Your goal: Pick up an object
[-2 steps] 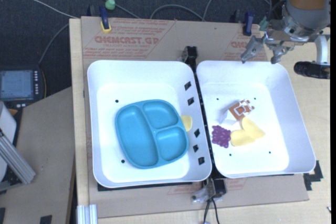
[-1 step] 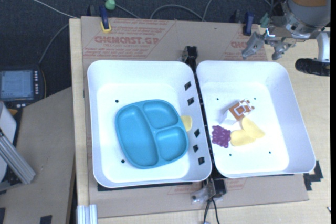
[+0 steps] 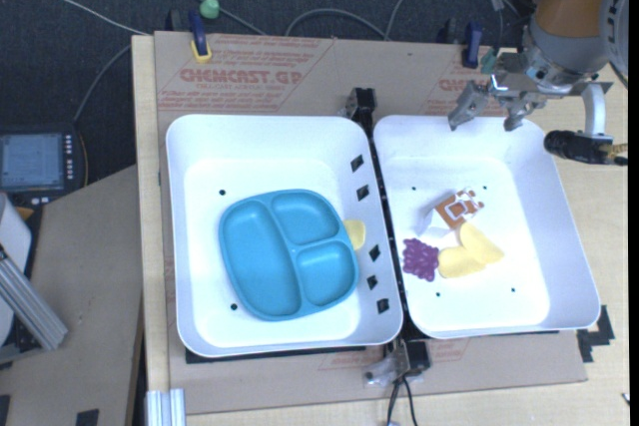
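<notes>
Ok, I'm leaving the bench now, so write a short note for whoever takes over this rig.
Hand: open, holding nothing, above the back rim of the right bin.
Right bin: purple grapes, a yellow piece and a small brown and white item, clustered mid-bin.
Left bin: blue divided plate, a small yellow item at its right edge.
Done: nothing picked yet.
Left: lower onto one object, grasp, lift.

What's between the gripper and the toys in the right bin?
Nothing visible. The open gripper hangs over the right bin's far rim; bare white floor separates it from the clustered brown toy, yellow toy and purple grapes.
</notes>
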`<move>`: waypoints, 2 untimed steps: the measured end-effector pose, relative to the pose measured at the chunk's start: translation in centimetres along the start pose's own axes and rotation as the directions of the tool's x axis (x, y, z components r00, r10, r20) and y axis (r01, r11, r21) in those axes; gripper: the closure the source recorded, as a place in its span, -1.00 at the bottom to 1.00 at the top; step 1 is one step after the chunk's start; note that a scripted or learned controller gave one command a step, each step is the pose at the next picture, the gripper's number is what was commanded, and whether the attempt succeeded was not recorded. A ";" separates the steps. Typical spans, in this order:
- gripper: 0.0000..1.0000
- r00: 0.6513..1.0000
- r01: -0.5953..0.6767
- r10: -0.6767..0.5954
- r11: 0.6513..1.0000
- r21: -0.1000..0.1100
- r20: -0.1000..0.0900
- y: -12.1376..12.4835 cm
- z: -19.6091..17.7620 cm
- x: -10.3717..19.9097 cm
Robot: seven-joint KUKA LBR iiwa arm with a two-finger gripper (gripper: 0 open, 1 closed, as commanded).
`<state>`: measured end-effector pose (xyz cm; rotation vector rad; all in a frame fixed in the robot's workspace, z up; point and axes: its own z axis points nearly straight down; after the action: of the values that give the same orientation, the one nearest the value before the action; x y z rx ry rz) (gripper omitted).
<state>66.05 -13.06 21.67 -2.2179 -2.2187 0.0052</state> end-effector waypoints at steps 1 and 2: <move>-1.00 1.000 0.001 -0.001 1.000 -0.001 0.000 0.2 5.1 1.0; -1.00 1.000 0.000 0.000 1.000 0.000 0.000 -0.6 10.9 1.2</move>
<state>65.41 -11.80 10.76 -2.2182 -2.2184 0.0043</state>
